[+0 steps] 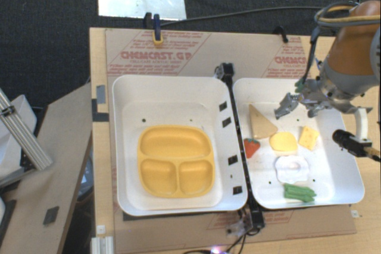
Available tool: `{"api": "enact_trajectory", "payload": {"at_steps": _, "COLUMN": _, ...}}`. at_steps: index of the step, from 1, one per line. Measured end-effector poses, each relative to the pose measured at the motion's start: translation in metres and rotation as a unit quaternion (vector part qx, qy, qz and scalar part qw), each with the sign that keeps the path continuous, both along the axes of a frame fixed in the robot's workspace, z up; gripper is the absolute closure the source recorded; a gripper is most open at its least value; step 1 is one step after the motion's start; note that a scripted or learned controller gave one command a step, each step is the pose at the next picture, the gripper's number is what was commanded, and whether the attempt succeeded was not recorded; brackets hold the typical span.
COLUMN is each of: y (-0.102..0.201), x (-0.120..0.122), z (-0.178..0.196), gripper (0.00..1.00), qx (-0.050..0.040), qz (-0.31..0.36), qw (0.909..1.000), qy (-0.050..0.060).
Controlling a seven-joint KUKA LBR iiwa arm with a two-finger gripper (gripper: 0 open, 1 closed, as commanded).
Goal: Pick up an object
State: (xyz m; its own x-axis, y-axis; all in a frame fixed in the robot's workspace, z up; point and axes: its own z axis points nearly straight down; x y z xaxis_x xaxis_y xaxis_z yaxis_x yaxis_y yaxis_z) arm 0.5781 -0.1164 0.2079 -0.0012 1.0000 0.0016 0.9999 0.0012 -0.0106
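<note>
Here, seen from above at a slant, the desk (196, 47) carries 2 shallow white bins side by side. The left bin (128, 128) holds a yellow divided tray (176, 160) with 3 compartments, lying flat near its middle. The right bin (345, 178) holds the toy foods: a tan wedge (260, 122) lies toward its left wall, a red strawberry (252, 146) sits just beside that wall below the wedge, a round yellow piece (283, 141) rests near the centre, a yellow cheese block (308, 137) lies just right of it, a white ring-shaped piece (291, 168) sits below the round one, and a green piece (299, 192) lies near the front edge. The grey arm with its orange band (354, 47) reaches in from the right, and the jaws (289, 105) hang over the upper part of the right bin, above and to the right of the tan wedge and apart from the cheese block. Nothing can be seen between them, and how wide they stand cannot be told from this angle. A black cable (238, 12) runs across the back of the desk, and a blue and yellow clamp (156, 30) grips its far edge.
</note>
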Motion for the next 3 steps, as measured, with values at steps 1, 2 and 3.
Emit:
{"api": "enact_trajectory", "payload": {"at_steps": 1, "y": 0.0, "x": 0.003, "z": 0.006, "gripper": 0.0, "qx": -0.0008, "qz": 0.001, "qw": 1.0, "qy": -0.006}}
{"api": "enact_trajectory", "payload": {"at_steps": 2, "y": -0.004, "x": 0.0, "z": -0.037, "gripper": 0.0, "qx": -0.0006, "qz": 0.0, "qw": 1.0, "qy": -0.004}}
{"api": "enact_trajectory", "payload": {"at_steps": 3, "y": -0.001, "x": 0.006, "z": -0.08, "gripper": 0.0, "qx": -0.0005, "qz": 0.0, "qw": 1.0, "qy": -0.005}}
